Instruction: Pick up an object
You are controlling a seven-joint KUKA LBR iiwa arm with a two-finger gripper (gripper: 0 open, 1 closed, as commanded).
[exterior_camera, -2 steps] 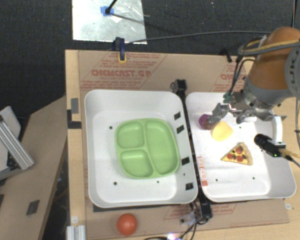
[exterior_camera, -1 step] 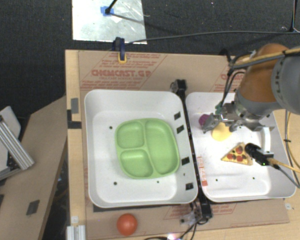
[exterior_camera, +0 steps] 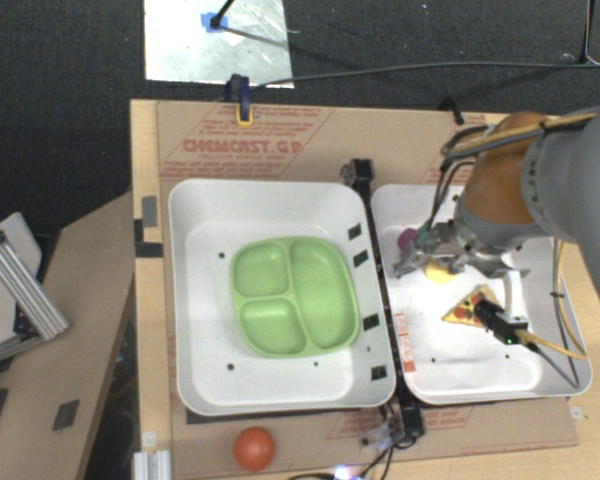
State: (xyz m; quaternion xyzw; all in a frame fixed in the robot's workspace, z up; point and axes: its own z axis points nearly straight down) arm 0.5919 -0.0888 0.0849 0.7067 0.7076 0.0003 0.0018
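Over in the right bin (exterior_camera: 540,383), the gripper (exterior_camera: 432,258) hangs low; can't tell its finger gap. A yellow object (exterior_camera: 441,273), maybe a lemon, sits touching at its 5 o'clock, pizza-slice toy (exterior_camera: 467,309) farther out.

The grey arm (exterior_camera: 570,173) reaches in from the right, its orange band (exterior_camera: 500,173) sitting just above the wrist. Below the band, the wrist angles down and to the left, ending in the gripper (exterior_camera: 430,253). A dark cable loops from behind the band toward the wrist.
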